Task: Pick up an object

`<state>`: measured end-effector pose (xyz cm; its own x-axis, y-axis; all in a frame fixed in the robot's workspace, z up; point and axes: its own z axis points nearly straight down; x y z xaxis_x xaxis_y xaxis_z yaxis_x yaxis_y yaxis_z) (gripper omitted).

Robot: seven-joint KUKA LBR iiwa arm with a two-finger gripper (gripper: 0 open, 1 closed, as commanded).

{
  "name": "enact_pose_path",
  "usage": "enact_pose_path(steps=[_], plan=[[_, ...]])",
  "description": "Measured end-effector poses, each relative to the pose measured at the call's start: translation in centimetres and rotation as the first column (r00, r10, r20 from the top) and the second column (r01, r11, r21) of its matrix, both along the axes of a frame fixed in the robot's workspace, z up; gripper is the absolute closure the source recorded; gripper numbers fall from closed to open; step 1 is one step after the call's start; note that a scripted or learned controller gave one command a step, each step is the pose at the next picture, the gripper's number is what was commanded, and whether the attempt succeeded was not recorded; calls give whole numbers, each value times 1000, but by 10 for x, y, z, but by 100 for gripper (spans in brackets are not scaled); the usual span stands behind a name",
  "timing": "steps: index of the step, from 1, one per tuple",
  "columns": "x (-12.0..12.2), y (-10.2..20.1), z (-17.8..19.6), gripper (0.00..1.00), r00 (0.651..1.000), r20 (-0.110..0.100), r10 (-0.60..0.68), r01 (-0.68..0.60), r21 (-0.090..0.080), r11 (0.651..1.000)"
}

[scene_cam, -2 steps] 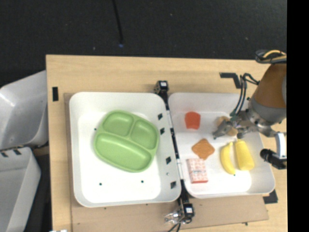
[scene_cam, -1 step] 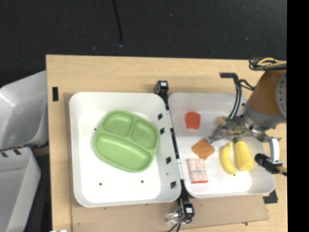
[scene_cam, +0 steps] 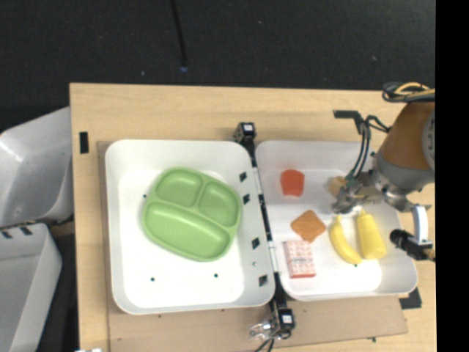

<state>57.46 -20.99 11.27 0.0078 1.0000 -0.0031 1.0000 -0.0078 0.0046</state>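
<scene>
My end effector [scene_cam: 346, 195] hangs low over the right bin [scene_cam: 322, 288], near its far right side, and from this slanted overhead view I cannot tell what state it is in; nothing is visibly held. The candidates all lie in that bin: a banana [scene_cam: 343, 242] and a yellow corn cob [scene_cam: 371, 235] side by side just below the tool, an orange cracker-like piece [scene_cam: 308, 226] to their left, a red cup-like block [scene_cam: 292, 182] further up, and a small pink-and-white packet [scene_cam: 300, 259] near the divider. I judge the banana or corn the likeliest targets, being closest to the wrist, though their nearness to each other could make a clean grasp awkward. The left bin [scene_cam: 132, 284] holds only a green divided plate [scene_cam: 192, 213], presumably as a drop spot. Both bins sit side by side on the table [scene_cam: 88, 108].
</scene>
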Motion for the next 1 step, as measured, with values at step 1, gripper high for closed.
enact_pose_path(steps=[1], plan=[[3, 1, 64, 100, 1000, 2, 13, -13, 1, 1000]])
